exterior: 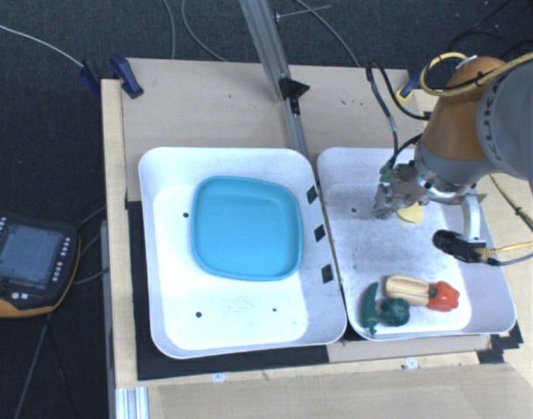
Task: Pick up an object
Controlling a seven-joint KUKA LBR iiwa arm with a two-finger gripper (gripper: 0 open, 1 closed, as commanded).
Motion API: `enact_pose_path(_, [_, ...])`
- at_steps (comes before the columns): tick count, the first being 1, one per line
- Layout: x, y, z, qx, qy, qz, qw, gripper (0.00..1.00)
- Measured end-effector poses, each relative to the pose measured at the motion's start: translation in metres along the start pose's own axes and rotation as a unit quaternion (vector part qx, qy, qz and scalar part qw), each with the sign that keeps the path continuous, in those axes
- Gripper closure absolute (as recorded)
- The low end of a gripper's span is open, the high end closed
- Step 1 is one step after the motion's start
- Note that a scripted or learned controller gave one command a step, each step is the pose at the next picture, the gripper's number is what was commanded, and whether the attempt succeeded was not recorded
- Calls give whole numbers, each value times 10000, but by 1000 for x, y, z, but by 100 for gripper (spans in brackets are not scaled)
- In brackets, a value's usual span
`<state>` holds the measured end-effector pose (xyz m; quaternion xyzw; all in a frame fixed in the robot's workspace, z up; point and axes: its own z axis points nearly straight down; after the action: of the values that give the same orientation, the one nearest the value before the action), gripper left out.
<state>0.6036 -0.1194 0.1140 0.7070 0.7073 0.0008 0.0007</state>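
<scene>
Nearest the camera, along the front wall of the right bin (502, 317), lay a cluster of small toys: a green piece (373, 307), a tan wooden roll (408, 288) lying lengthwise along that wall, and a red-orange piece (443, 297) touching the roll's right end. Any of these could have served as the object to pick up. Further back in the same bin, the hand (390, 201) hung low over the bin floor, its tips pointing down near the bin's middle. Whether its tips were apart or together could not be told from this slanted view, and nothing showed between them. Just beside the hand, on its right, a small pale yellow piece (412, 213) lay on the bin floor, partly under the wrist. That yellow piece was by far the closest candidate; the cluster at the front wall lay well apart from the hand, toward the camera. In my judgement the next move turned on a short shift rightward onto the yellow piece. Left of the right bin, the left bin (161, 321) held a blue plate (247, 227). Farthest back, an aluminium post (270, 51) rose from the worktop (205, 103).
</scene>
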Motion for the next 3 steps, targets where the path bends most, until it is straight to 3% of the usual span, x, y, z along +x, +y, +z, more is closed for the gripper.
enact_pose_path(3, [-3,-6,-174,-21,-5,2,10000,100])
